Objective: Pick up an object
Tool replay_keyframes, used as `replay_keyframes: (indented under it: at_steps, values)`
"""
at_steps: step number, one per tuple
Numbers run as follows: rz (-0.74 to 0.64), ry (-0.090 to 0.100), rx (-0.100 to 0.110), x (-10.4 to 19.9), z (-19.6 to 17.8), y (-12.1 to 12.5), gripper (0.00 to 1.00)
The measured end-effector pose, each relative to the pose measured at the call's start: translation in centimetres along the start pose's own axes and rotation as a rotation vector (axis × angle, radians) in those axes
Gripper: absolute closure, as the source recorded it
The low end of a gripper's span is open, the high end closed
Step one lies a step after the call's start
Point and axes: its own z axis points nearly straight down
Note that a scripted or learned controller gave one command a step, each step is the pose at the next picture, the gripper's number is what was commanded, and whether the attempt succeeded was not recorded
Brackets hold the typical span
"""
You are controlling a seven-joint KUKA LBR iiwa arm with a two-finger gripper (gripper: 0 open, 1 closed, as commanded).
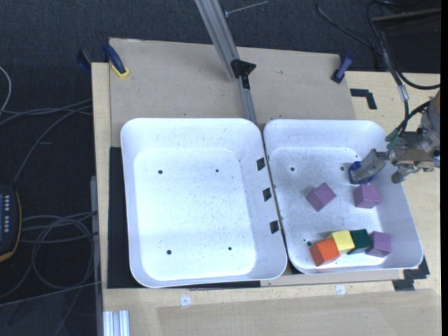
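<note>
Pincer [369,168] — right of frame, poised over purple cube [366,196] for a pick; finger state cannot be told.

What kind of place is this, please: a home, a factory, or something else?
Probably a robotics lab test bench. A gripper reaches over two white bins holding coloured blocks, the board is held by blue clamps, and loose cables lie on dark carpet.

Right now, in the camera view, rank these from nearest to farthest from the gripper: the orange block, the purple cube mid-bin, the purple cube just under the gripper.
1. Purple cube directly below the gripper.
2. Purple cube mid-bin, to its left.
3. Orange block, at the right bin's front edge.
</note>
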Motion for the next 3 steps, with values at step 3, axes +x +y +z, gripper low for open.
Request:
replay_keyframes:
  at_steps: [3]
  values:
    - [0.002,0.001,0.006,-0.4,9.8,1.2,0.00]
